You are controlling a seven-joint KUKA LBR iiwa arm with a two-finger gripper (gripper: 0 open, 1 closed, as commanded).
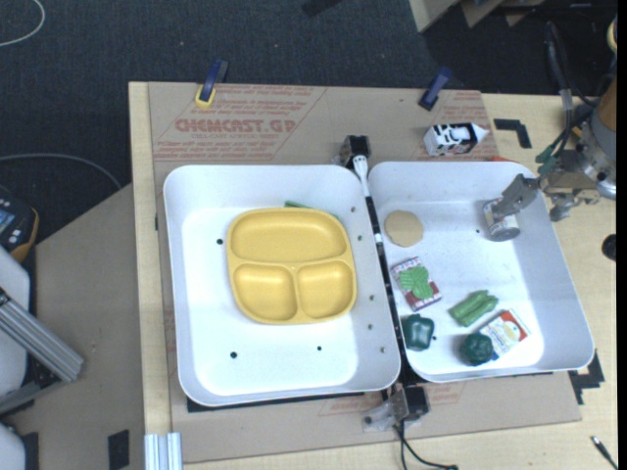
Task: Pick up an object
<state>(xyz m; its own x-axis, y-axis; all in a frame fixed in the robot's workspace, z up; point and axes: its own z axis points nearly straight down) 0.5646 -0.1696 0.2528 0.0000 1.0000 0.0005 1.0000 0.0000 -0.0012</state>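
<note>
Nearest the lens, at the lower edge of the right bin [563, 272], a dark green pepper-shaped toy [418, 332] and a dark green round toy [477, 349] are seen, with a small red-and-white packet [506, 330] just beside the round one. Slightly farther in, a light green pod-like toy [473, 306] is laid at a slant, and a red-edged card bearing a green figure [414, 280] is found near the bin's left wall. A tan round disc [403, 228] is set toward the upper left of the same bin, well apart from the rest.

The jaws [502, 221] of the grey arm are pictured low over the upper right part of the right bin, reached in from the right edge, with bare white floor beneath them. Whether they are spread or closed cannot be told from this slant, and nothing is seen held.

The left bin [191, 292] is occupied by a yellow divided plate [291, 262], with a sliver of something green [299, 205] glimpsed at its far rim. Both bins are carried side by side on a table [157, 145] covered in printed cardboard, where a small black-and-white toy [456, 138] is placed beyond the right bin.
</note>
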